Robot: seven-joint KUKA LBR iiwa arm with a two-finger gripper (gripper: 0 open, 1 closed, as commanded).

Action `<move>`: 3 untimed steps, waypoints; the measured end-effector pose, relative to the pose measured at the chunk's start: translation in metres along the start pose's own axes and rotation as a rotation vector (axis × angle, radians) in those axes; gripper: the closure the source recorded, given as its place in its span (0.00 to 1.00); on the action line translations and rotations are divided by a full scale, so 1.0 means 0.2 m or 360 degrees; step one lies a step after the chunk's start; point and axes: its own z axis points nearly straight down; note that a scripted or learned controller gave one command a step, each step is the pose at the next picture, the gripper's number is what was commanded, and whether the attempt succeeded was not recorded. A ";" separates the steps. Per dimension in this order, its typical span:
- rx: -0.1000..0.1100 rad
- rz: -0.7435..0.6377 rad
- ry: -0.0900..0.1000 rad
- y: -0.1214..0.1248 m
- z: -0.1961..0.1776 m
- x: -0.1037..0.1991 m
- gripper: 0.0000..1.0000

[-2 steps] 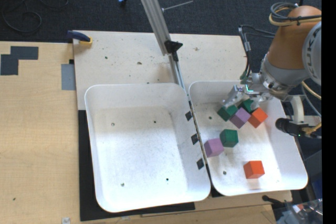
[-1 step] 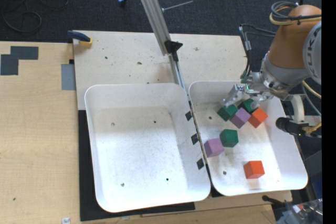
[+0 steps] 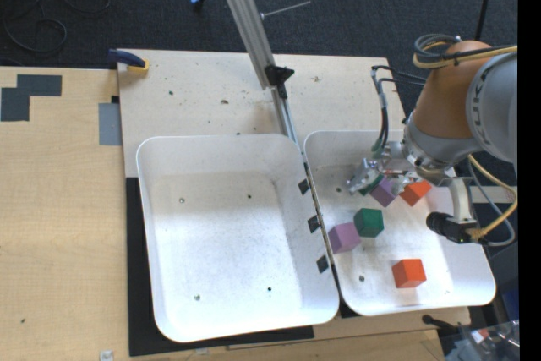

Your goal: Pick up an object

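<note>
A: Item nearest the camera?
B: One orange cube [image 3: 409, 273], front of the right bin [image 3: 473, 287].
A: Full count for that bin?
B: Five blocks: two orange, two purple, one green. Green cube [image 3: 368, 221] touches a purple cube [image 3: 344, 237]. Second purple block [image 3: 385, 192] and second orange block [image 3: 414, 193] lie at the gripper [image 3: 372, 177].
A: Finger state?
B: Cannot tell.
A: Left bin [image 3: 169, 156]?
B: One.

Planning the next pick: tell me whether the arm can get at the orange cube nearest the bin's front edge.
Probably yes. That orange cube sits alone in the right bin, apart from the green cube, with nothing over it; the gripper hovers further back.
</note>
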 end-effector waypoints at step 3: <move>-0.0015 -0.0002 -0.0003 0.03 -0.13 -0.01 1.00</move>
